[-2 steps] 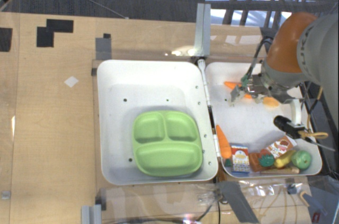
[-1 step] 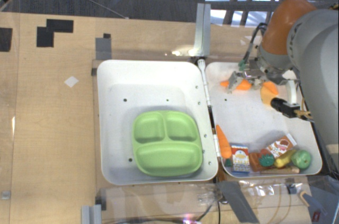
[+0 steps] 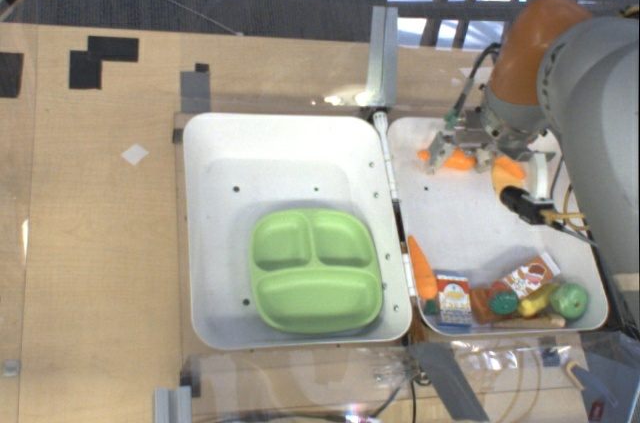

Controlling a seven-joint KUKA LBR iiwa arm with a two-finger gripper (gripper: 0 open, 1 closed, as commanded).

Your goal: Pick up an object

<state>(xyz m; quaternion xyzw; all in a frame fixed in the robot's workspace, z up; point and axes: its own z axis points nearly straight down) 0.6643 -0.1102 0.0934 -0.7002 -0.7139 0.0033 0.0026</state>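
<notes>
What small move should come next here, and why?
Probably a short, straight descent. The gripper sits in the right bin at its far end, right over an orange object, and nothing shows as held. The other toys lie along the near edge.

Light wood bench (image 3: 90,241) carries two white bins: right bin (image 3: 470,241) right under the pincer (image 3: 466,149), left bin (image 3: 230,201) off to its left.

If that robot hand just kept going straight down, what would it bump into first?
Most likely the orange toy lying right under the hand at the far end of the right bin; how high it hangs is unclear.
</notes>
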